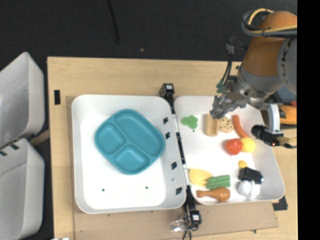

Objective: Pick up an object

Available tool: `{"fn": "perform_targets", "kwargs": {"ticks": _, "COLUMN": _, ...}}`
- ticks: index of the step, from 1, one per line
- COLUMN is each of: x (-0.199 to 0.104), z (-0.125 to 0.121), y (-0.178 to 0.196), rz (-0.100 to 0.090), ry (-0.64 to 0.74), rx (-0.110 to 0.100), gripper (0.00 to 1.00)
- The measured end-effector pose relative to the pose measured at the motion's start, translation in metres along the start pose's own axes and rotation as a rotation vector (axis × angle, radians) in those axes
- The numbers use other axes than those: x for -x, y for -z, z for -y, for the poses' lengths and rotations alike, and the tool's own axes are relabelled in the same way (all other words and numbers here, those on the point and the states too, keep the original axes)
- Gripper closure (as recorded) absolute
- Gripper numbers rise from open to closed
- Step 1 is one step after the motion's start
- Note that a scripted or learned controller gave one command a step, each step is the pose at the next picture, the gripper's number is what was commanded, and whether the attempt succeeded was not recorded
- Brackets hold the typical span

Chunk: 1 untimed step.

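My gripper hangs over the back of the right bin, just above a tan cylinder and a speckled cookie. An orange carrot-like stick lies to its right. A red tomato and a yellow lemon sit in the middle. A green leaf piece lies near the bin's back left. At the front lie a yellow banana piece, a green pod, a brown drumstick, a black item and a white ball.
The left bin holds a blue divided tray. A small yellow piece sits by the black item. The arm's grey and orange body rises at the right. Black clips line the seam between the bins.
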<state>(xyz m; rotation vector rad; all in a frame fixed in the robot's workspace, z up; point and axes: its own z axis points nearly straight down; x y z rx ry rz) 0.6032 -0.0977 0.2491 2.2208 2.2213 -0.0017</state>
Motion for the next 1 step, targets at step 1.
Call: {"fn": "perform_targets", "kwargs": {"ticks": 1, "x": -0.002, "z": 0.0023, "y": -0.0015, "rz": 0.0, "ry": 0.001, "rx": -0.004, "gripper": 1.0}}
